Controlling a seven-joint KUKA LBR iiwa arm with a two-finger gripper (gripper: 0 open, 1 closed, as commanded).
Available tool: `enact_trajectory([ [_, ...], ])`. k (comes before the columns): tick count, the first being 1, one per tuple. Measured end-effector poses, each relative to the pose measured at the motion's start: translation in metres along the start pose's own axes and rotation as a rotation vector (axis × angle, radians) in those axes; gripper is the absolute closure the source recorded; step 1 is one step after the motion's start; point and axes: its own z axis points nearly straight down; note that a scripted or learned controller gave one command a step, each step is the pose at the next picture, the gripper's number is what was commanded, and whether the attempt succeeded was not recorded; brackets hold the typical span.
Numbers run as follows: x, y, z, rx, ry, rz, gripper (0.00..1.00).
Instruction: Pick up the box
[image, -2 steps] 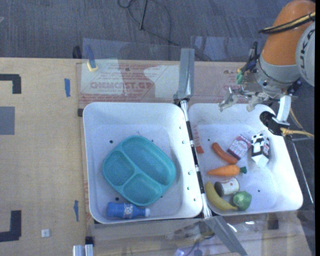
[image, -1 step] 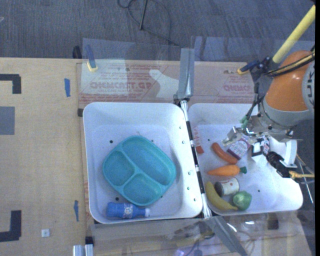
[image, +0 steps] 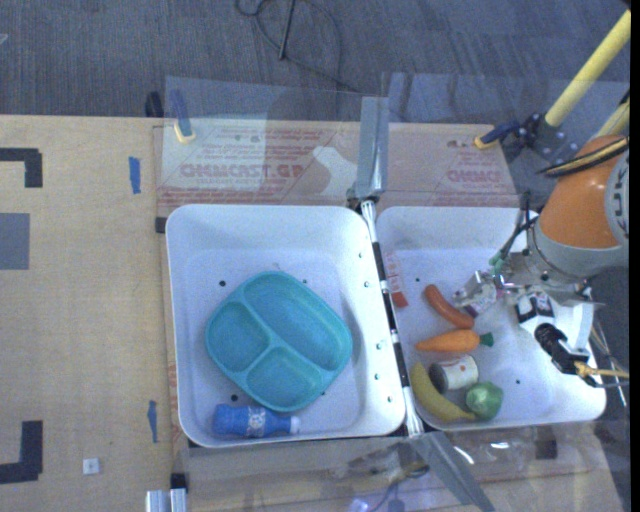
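Inspection of the right bin (image: 440, 240), where your arm (image: 580, 215) reaches in from the right with the orange band above the wrist.

Claw (image: 492, 288): it hangs low over the upper middle of the right bin, just above the red pepper (image: 447, 307). You cannot tell whether it is released or clenched; the tip is a blur of metal and glare.

Box: you cannot place it with certainty. The only candidate is a pale glinting mass (image: 474, 294) right at the claw tip, too blurred to give you a shape, a colour or any flat faces. Whether it is gripped, touched or merely beneath the claw cannot be told.

Other contents of the right bin, all lying on its floor:
- carrot (image: 450, 342), just below the red pepper
- banana (image: 435, 395), curved along the lower left corner
- small can (image: 458, 373), lying between carrot and banana
- green round item (image: 484, 400), touching the banana's end

Left bin (image: 200, 250): a teal divided plate (image: 280, 340) lies at the centre, with a blue bottle (image: 252, 422) on its side near the bottom wall.

Both bins sit side by side on the tan surface (image: 70, 300).
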Motion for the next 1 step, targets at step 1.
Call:
enact_trajectory([
  [1, -0.0046, -0.0006, -0.0103, -0.002, -0.006, 0.006, 1.00],
])
